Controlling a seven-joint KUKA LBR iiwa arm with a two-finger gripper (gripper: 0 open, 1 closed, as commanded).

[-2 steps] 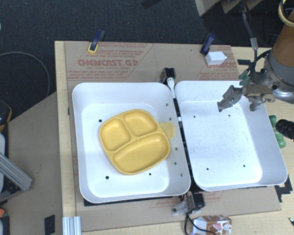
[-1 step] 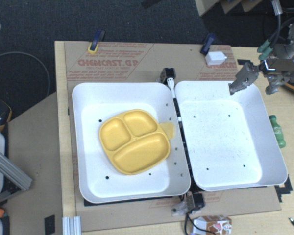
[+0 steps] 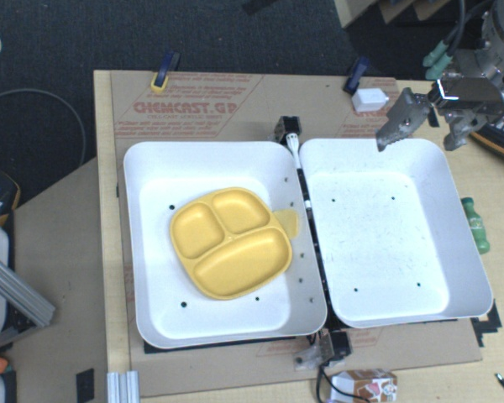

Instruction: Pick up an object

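Reading "CHEMCAST GP" on board point(image 3: 185, 106), yellow tray point(image 3: 230, 243)

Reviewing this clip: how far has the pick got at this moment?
Nothing looks done yet. The yellow divided plate lies flat in the left bin, untouched. The gripper hangs open above the far edge of the right bin, with nothing between its fingers. Still left: travel across to the plate, descend, close on it and lift.

yellow plate point(image 3: 230, 243), white bins point(image 3: 143, 225)
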